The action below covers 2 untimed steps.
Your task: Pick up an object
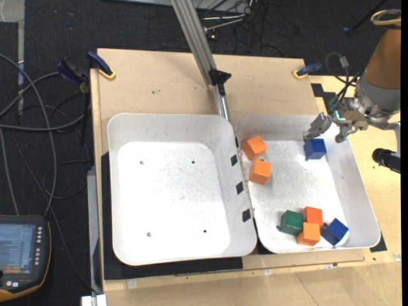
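The right bin (pixel 357 190) holds several blocks. A blue block (pixel 315 148) lies near its far right side. Two orange blocks (pixel 255 146) (pixel 260 171) sit close to the bin's left wall. At the front right a green block (pixel 292 222), two orange blocks (pixel 311 225) and another blue block (pixel 334 231) are clustered. My gripper (pixel 331 130) hangs just above and to the right of the far blue block, open, with its two fingers spread and nothing between them.
The left bin (pixel 127 171) stands beside the right one. A slanted metal pole (pixel 194 34) reaches down to the bins' shared far corner. Clamps (pixel 101 65) (pixel 306 71) hold the wooden board. A pendant (pixel 22 254) lies at the lower left.
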Each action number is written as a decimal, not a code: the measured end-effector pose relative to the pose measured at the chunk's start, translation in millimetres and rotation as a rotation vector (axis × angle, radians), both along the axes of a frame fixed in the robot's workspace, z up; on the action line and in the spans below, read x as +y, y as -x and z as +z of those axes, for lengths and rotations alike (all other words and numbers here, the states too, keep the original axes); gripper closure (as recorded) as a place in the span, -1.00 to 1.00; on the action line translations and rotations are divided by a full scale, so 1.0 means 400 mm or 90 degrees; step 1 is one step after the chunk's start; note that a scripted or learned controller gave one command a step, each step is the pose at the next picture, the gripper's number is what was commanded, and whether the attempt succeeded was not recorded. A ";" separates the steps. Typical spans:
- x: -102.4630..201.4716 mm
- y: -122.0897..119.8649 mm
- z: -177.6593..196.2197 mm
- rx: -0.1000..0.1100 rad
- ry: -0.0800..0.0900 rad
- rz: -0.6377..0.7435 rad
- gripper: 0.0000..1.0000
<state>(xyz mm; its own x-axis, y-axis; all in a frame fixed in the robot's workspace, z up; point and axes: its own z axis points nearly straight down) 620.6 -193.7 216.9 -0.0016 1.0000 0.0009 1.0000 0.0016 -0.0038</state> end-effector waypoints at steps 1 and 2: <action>0.000 -0.001 0.005 -0.001 0.001 0.001 -1.00; -0.007 0.011 -0.152 0.001 0.000 -0.001 -1.00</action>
<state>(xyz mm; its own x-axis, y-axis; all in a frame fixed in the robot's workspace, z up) 616.1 -196.5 156.1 0.0005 1.0000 0.0007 1.0000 -0.0005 -0.0060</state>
